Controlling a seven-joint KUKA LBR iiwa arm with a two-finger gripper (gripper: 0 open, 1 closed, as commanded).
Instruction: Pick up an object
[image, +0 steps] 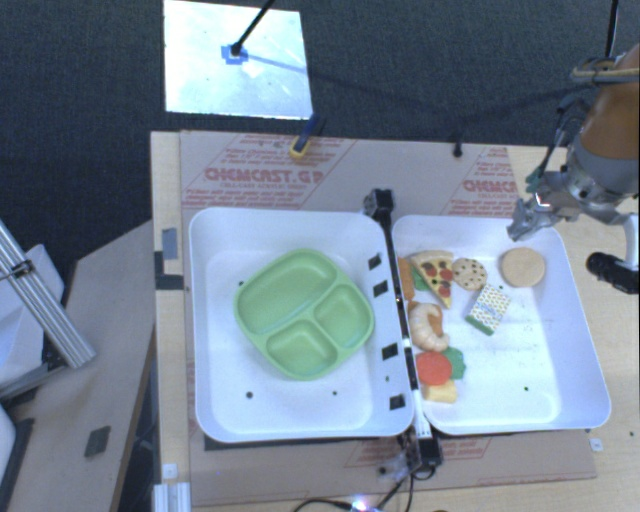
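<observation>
I am looking down on two shallow white bins sitting side by side on the table (120, 300). The left bin (230, 400) is holding one thing, a light green divided plate (303, 313) with three compartments, lying flat near the bin's middle. The right bin (560, 390) is carrying the toy food, mostly crowding its left wall: one pizza slice (432, 273), one chocolate-chip cookie (468, 273) just beside it, one plain round tan biscuit (522, 267) further right near the far wall, one small green-and-white patterned box (487, 309) lying tilted, one shrimp-like pale orange piece (428, 325), one red tomato piece (435, 368) touching a bit of green, and one yellow piece (441, 393) just below that. I am counting seven items in the right bin and one in the left. The gripper (524, 222) is hanging over the far right corner of the right bin, just beside the tan biscuit and above it in the view, with nothing showing between its fingers; I cannot tell whether it is spread or closed.
</observation>
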